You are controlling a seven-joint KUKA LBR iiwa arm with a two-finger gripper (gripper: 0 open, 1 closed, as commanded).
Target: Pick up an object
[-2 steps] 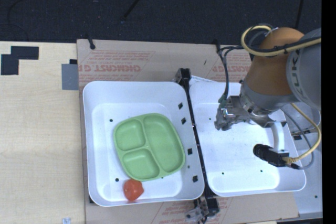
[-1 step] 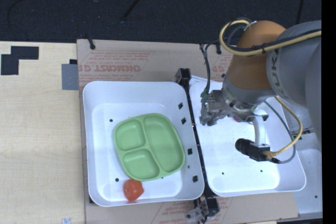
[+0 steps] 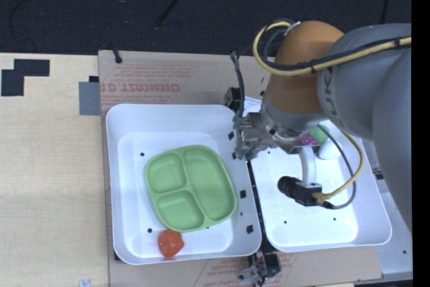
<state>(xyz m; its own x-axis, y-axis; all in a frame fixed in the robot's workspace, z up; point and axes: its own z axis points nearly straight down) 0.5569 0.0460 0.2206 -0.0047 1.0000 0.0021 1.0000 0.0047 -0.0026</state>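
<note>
Green plate [image 3: 191, 186], red lump [image 3: 170, 242] just beside

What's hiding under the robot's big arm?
In the right bin, pink, green and white bits peek out; the arm covers the rest, so I cannot name them.

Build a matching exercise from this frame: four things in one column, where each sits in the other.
Things
1. green divided plate
2. orange-red lump
3. gripper
4. green-and-white item

Places
A. right bin, partly hidden by the arm
B. over the wall between the two bins
C. middle of the left bin
D. front of the left bin, by the plate's rim

Pairs: 1-C; 2-D; 3-B; 4-A
</note>
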